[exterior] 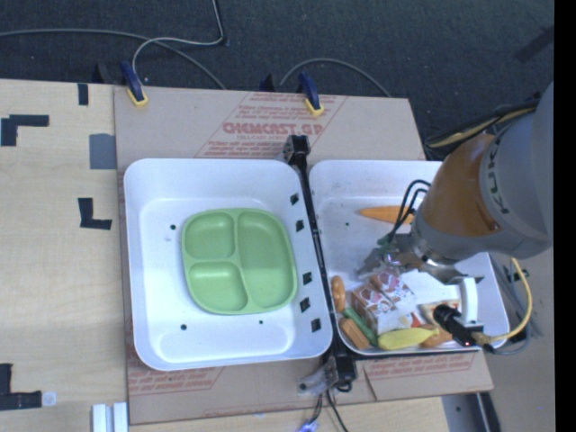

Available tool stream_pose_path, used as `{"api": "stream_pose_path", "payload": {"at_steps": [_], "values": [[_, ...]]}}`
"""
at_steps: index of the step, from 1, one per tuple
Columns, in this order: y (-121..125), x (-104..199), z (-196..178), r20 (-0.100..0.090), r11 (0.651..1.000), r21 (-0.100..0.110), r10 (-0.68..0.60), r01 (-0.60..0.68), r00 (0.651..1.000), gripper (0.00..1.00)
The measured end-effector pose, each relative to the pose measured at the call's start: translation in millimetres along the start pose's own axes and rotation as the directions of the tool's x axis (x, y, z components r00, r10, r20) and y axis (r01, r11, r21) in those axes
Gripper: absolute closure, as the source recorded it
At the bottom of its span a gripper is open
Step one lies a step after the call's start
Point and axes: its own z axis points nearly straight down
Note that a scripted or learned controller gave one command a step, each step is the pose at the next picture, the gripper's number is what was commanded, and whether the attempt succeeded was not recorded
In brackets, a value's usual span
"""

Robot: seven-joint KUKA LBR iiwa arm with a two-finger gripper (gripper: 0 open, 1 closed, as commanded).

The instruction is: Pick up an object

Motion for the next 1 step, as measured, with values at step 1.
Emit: {"api": "stream_pose_path", "payload": {"at_steps": [1], "values": [[7.6, 77.7, -87.5, -0.005, 1.000, 0.009, -0.003, 0.003, 1.000, 1.00]]}}
